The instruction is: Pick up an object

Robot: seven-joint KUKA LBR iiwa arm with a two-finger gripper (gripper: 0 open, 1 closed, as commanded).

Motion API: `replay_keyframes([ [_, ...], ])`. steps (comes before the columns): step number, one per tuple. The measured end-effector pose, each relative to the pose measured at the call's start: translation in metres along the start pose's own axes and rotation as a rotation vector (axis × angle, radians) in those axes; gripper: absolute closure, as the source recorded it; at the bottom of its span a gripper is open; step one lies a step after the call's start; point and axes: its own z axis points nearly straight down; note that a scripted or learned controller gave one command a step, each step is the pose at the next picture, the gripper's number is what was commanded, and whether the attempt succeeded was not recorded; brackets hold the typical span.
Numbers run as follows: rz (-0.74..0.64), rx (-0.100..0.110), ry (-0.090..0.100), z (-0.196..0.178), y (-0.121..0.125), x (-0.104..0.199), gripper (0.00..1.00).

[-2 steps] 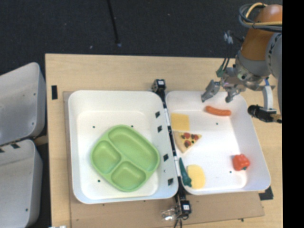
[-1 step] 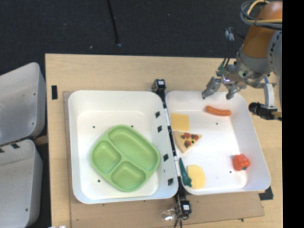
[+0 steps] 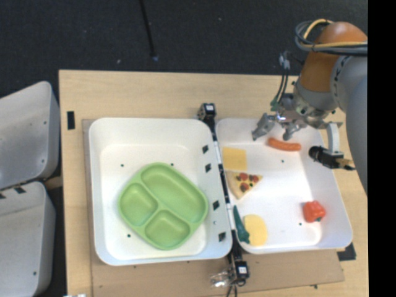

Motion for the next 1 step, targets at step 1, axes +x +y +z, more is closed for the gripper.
replay_keyframes([
  [1, 0.000, 0.003, -0.001, 0.0509, -0.0008, -0.0018, 0.00],
])
